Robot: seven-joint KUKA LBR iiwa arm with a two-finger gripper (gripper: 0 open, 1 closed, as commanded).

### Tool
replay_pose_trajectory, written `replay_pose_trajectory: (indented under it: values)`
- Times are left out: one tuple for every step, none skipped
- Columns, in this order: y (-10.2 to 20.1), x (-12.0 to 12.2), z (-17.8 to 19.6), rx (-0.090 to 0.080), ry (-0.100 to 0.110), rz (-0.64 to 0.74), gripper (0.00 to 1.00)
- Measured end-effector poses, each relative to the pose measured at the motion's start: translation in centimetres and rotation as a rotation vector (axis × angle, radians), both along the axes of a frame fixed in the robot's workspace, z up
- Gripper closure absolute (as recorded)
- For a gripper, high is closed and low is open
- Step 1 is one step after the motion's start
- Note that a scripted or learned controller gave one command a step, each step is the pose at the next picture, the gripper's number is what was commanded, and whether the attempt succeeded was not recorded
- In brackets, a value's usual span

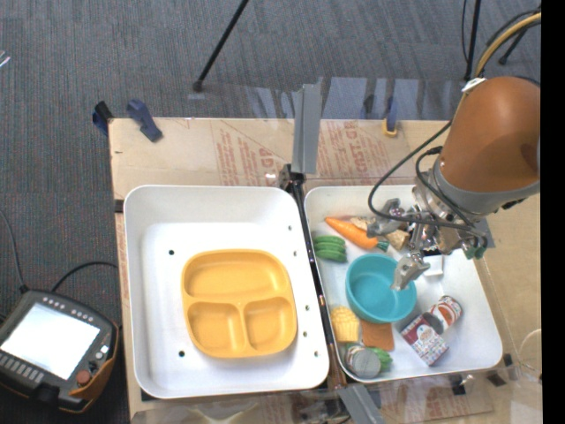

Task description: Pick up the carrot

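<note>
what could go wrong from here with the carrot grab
The carrot lies in the right bin, crowded between the green vegetable and the teal bowl, so a descending gripper may knock those instead. The gripper also sits over the bowl's rim rather than the carrot, so closing here would likely miss. The carrot's near end is partly hidden by the wrist hardware, making alignment uncertain.

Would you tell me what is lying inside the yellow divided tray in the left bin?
All three compartments of the yellow tray show bare yellow plastic. Whatever lies beneath it in the left bin is covered.

The arm hides the right bin's far corner and the carrot's thick end.
</note>
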State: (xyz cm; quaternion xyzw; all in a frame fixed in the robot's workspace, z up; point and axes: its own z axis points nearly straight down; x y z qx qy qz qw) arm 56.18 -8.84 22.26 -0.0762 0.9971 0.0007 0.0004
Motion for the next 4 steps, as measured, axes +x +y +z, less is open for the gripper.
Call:
replay_pose_trajectory:
  values:
    - [0.8,5.1,-13.0,0.0,-0.012,0.002,0.0]
    - [1.0,5.5,-11.6,-0.001,-0.022,0.007,1.0]
    - [0.7,-2.2,-10.7,0.0,-0.035,-0.214,1.0]
    - [0.8,-5.5,-6.2,-0.001,-0.052,-0.139,1.0]
